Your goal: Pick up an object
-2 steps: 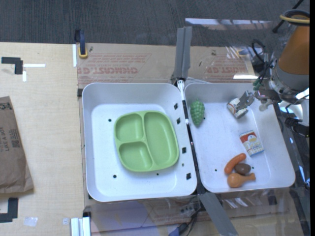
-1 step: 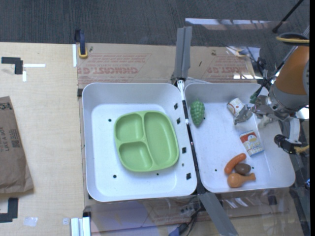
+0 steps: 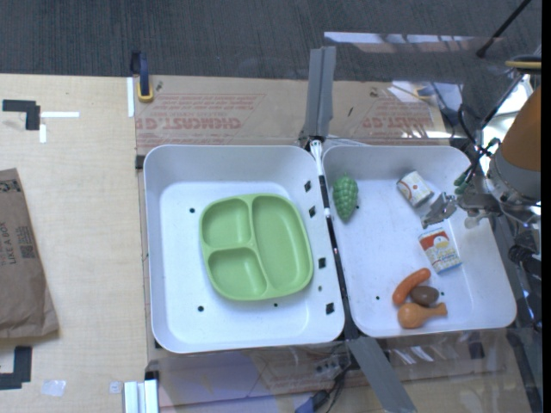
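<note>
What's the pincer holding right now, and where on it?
Nothing that can be seen. The pincer hangs over the right bin, between the small can and the carton, with no object between its fingers.

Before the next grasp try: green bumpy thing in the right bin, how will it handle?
The green bumpy piece looks like rigid toy produce, probably light. Its rounded, tapered shape may roll or pivot if pushed. It lies near the right bin's left wall, which probably crowds a grasp from that side.

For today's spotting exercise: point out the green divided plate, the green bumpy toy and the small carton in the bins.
green divided plate (image 3: pixel 256 248), camera view, on its central divider.
green bumpy toy (image 3: pixel 345 197), camera view, on its middle.
small carton (image 3: pixel 440 250), camera view, on its printed top face.
</note>
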Robot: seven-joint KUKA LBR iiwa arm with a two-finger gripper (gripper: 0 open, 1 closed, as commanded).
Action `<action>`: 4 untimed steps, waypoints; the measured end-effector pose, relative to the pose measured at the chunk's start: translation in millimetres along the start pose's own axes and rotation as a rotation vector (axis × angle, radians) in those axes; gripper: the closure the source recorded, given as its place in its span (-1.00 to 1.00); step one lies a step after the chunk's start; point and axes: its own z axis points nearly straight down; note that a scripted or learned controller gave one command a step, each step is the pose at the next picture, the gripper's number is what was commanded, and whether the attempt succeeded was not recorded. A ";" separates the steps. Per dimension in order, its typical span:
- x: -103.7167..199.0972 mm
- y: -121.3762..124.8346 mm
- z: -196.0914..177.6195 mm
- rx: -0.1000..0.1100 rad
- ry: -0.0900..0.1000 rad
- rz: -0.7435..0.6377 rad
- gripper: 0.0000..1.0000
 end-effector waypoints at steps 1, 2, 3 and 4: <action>-4.0 -16.4 57.0 -0.001 0.000 -0.025 -1.00; 12.6 -30.4 -68.1 -0.002 -0.001 -0.083 -1.00; -5.3 -15.8 52.1 -0.001 -0.001 -0.044 -1.00; -6.4 -16.0 43.4 -0.001 -0.001 -0.040 1.00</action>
